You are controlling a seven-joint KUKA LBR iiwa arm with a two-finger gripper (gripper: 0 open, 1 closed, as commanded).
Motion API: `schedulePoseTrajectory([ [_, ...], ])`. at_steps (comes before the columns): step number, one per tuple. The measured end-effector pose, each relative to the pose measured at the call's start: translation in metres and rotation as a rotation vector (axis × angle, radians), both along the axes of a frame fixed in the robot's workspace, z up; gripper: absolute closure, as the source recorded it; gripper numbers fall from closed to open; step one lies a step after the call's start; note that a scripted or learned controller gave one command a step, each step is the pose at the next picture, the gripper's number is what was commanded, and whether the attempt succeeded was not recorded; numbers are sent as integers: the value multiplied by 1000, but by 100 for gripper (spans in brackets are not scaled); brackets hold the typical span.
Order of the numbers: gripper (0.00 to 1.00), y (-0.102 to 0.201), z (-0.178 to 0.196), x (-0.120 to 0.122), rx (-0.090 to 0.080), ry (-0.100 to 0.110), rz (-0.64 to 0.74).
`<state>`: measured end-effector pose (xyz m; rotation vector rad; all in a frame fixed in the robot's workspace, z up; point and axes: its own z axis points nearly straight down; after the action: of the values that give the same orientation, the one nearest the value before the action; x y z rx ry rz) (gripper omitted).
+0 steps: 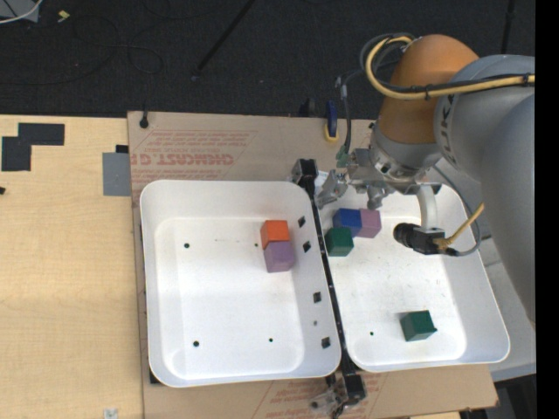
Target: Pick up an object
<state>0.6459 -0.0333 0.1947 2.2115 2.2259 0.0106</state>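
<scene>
My gripper (351, 197) hangs at the back left of the right bin (472, 321), open, its metal fingers (325, 190) spread apart with nothing between them. Just in front of it lies a blue block (348, 219), with a light purple block (370, 224) touching its right side and a dark green block (339, 242) at its front left. Another green block (417, 326) sits alone near the right bin's front. In the left bin (175, 321) an orange block (274, 232) rests against a purple block (279, 256).
The divider (319, 269) between the bins runs close to the left of the block cluster. A black cable connector (419, 237) hangs over the right bin to the right of the cluster. The bins rest on a cardboard sheet (218, 151).
</scene>
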Motion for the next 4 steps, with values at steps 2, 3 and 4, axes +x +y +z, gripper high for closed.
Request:
schedulePoseTrajectory([
  [2,100,-75,11,-12,-3,10,-7],
  [3,100,-26,-9,-38,1,15,-3],
  [4,100,-2,-8,-45,0,13,-4],
])
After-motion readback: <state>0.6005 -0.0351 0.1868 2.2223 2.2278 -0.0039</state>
